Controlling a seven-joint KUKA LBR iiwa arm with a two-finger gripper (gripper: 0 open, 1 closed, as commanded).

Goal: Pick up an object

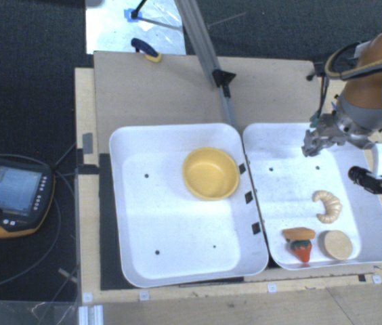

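Gripper (pixel 313 145) over right bin (pixel 276 249), aperture: cannot tell. Croissant (pixel 328 205) likely light, rigid toy; grasp across its narrow middle.

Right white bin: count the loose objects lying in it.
3, all in the right white bin's near half: a pale curved croissant-shaped piece, a round tan disc, and an orange-and-red toy left of it.

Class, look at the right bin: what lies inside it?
In the right bin lie a croissant, a round biscuit and an orange-and-red toy. The gripper hangs over its far end, covering the floor beneath it.
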